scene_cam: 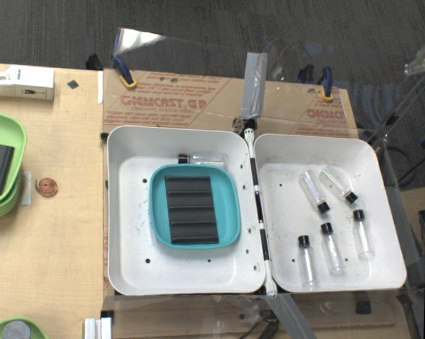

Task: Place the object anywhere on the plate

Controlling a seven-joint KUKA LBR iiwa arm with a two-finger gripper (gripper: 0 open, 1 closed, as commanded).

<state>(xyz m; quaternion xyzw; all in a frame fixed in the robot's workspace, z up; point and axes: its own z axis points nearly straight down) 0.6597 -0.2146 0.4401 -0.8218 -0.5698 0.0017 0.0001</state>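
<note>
Vials (pixel 328 218), five clear ones with black caps, lie in the right bin (pixel 379 208); a sixth (pixel 199 160) lies beside the teal plate (pixel 229 201). I judge placing unstarted; end effector state unknown to me.

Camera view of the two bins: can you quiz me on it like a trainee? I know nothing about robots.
1. True or false: the teal plate sits in the right bin.
2. How many capped vials lie in the right bin?
3. The lone vial in the left bin lies: A on the plate; B beyond the plate's far edge; C at the near wall.
Key: 1 false; 2 five; 3 B.
</note>
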